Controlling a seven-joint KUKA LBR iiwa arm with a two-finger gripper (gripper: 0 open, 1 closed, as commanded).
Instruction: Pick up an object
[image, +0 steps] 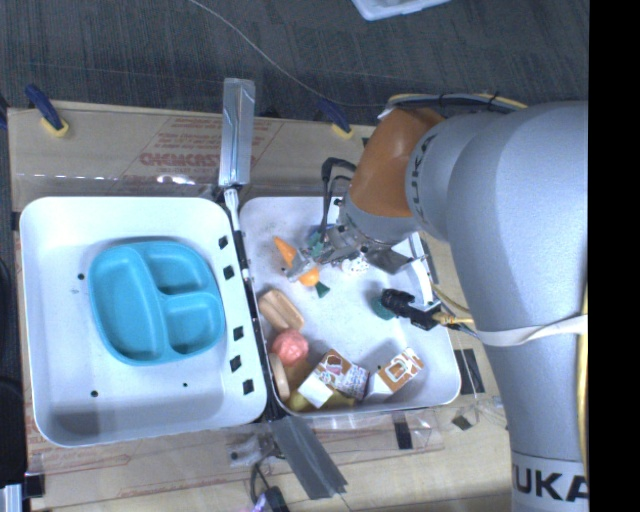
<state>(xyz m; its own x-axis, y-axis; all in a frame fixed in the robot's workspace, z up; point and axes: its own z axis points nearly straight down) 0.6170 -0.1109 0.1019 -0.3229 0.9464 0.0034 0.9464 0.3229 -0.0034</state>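
- Pincer (322, 243) low over the far end of the right bin (440, 375) (open or closed, I cannot tell).
- Orange carrot (287, 251) just beside it, toward the bin's left wall.
- Blue tray (155, 300) in the left bin (50, 400).

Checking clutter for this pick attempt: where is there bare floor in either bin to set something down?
Left bin: wide bare strip between the blue tray and the near wall. Right bin: one small bare patch mid-floor, bordered by the bun, the snack box and the teal piece. Crowded under the gripper and along that bin's near-left corner.
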